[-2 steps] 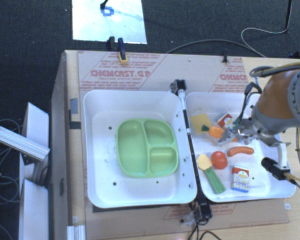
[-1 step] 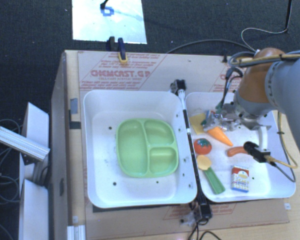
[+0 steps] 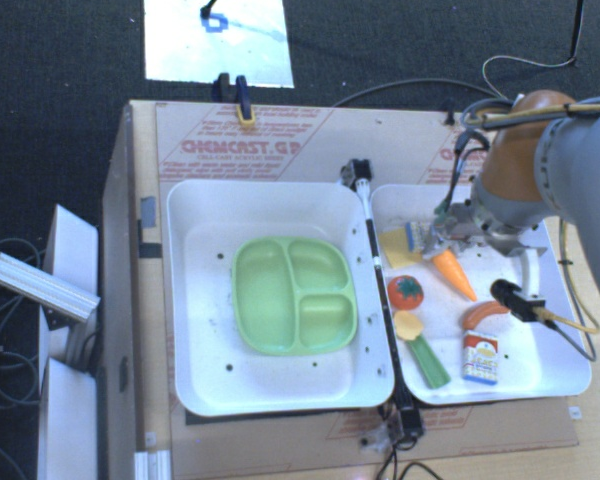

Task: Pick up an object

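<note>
The green spatula (image 3: 421,346) and small carton (image 3: 480,356) are lying at six o'clock in the right bin (image 3: 565,373). The toy carrot (image 3: 455,272) is being approached by the gripper (image 3: 446,236) at twelve o'clock; its state cannot be told. A centred descent is being advised.

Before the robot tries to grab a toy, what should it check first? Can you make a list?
1. End effector is over the right bin, where the toys are: ok.
2. A toy is close by: ok, the carrot lies right beside it.
3. Fingers open wide enough: cannot tell, they are too blurry.
4. Something already held: cannot tell.
5. Carrot has room around it: not ok, the yellow piece and tomato crowd it.
6. Green tray out of the way in the left bin: ok.
</note>
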`<state>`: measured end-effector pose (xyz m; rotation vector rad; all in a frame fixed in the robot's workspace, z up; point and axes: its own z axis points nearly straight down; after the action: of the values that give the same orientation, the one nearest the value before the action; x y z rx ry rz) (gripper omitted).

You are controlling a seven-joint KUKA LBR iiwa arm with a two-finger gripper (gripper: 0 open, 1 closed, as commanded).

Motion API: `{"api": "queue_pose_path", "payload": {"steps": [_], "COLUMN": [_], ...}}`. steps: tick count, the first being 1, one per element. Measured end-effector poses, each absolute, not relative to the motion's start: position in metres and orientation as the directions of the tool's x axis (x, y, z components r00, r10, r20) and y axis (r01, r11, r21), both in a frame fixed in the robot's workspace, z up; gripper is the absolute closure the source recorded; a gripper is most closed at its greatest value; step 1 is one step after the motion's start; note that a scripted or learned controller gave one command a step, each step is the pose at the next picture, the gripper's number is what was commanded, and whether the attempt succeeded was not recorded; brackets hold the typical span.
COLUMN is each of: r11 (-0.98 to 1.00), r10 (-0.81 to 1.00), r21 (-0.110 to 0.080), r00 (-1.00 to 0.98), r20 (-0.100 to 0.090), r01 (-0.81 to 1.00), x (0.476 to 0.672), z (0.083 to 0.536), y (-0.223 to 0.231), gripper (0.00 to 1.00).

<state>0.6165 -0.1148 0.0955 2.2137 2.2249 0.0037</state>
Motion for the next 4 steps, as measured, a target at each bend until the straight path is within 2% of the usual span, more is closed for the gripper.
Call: {"api": "queue_pose_path", "payload": {"steps": [1,2,3,4], "r11": [0.004,0.004,0.005,0.006], "r10": [1.0,1.0,1.0,1.0], "r21": [0.003,0.003,0.002,0.002], "r00": [-0.004,-0.004,-0.005,-0.006], "r20": [0.0,-0.001,0.0,0.001], "r01": [1.0,1.0,1.0,1.0], "x": [0.555,0.567,0.595,0.55], "z": [0.185,0.224,0.222,0.253], "y": [-0.081,-0.094,-0.074,-0.049], "gripper": [1.0,1.0,1.0,1.0]}}
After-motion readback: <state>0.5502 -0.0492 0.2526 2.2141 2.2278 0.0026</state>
